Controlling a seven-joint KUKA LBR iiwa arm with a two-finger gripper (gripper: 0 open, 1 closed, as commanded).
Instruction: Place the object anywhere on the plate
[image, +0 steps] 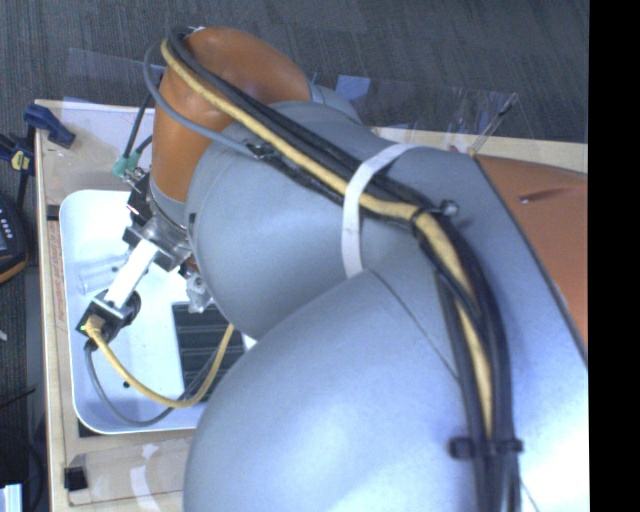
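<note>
**Arm** (400, 330): grey and bulky. It enters from the right and covers most of the bench. An orange band (215, 80) sits toward the bench's far edge. Black and yellow cables (300, 150) run along its upper side, bound by a white tie (352, 215).

**Gripper** (196, 292): over the white bin, near the middle of the bin's floor. The arm's casing hides most of it. Whether it is parted, closed or clamped on anything cannot be told.

**White bin** (75, 300): shallow, with rounded corners. Its left wall and both left corners are exposed, and the arm covers its right side.

**Dark ribbed item** (200, 345): lies flat on the bin floor toward the bin's right side, with its ribs running from the far edge to the near edge. It is just beside the gripper, on the side toward the bin's near edge. The arm overlaps its right part. Contact with the gripper cannot be judged.

**Object** and **plate**: neither can be identified with certainty. The arm hides most of the bin area, so the object's position relative to the gripper cannot be told.

**Bench** (45, 330): a pale wooden rim runs along the bin's left edge.

**Blue clamp** (45, 122): at the bench's far left corner.

**Small black block** (73, 477): at the bench's near left corner, outside the bin.

**Green piece** (127, 165): near the bin's far edge, just beside the orange band.

**Orange-brown surface** (550, 190): at the bench's far right, behind the arm.
</note>
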